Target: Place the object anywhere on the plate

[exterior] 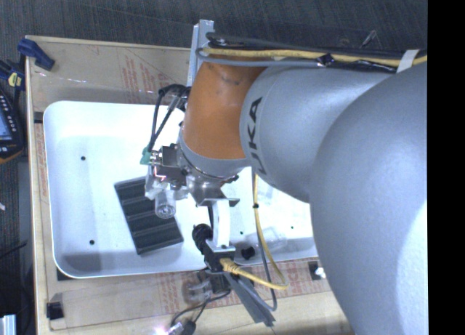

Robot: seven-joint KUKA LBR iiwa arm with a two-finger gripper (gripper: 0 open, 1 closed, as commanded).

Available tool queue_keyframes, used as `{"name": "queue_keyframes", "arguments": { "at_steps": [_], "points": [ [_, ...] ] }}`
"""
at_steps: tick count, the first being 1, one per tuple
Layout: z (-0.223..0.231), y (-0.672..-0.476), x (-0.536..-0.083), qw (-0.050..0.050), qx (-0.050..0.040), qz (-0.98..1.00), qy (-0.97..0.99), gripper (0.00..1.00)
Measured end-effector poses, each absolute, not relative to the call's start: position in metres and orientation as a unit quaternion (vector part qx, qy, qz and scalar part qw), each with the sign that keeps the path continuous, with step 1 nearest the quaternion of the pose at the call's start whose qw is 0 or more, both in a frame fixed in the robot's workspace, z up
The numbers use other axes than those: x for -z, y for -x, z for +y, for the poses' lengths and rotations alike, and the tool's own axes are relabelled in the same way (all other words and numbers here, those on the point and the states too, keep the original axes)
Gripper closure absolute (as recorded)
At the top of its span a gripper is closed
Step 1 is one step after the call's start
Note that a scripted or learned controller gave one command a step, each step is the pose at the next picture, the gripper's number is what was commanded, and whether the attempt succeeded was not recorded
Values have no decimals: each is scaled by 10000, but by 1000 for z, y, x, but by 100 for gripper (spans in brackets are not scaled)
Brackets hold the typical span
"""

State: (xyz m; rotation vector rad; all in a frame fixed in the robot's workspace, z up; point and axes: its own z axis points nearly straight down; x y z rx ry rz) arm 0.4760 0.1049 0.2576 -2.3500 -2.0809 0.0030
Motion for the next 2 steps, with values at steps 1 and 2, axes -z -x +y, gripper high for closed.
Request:
{"name": "queue_keyframes", "arguments": {
  "at_steps": [1, 2],
  "points": [
    [158, -511, -310, 13, -22, -5996, 8003, 100],
    [102, -484, -199, 18, -33, -6771, 7359, 100]
  ]
}}
